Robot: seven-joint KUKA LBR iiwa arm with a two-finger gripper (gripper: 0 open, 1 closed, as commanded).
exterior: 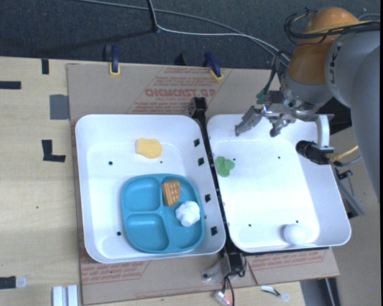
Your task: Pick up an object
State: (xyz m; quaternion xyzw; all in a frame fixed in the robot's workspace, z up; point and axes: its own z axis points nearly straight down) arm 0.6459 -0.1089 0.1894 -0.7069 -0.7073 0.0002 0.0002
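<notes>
Pincer (262, 123) spread wide, grasping nothing, above right bin's (319, 199) far edge; green thing (225, 166) and white ball (296, 233) lie inside.

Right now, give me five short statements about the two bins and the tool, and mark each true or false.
1. The blue divided plate lies in the left bin. True.
2. The green object sits on the blue plate. False: it lies in the right bin, near the wall between the bins.
3. The tool has its fingers spread, with nothing between them. True.
4. The waffle-like brown piece lies on the bare floor of the left bin. False: it rests in a compartment of the plate.
5. The yellow object lies in the left bin, off the plate. True.
</notes>
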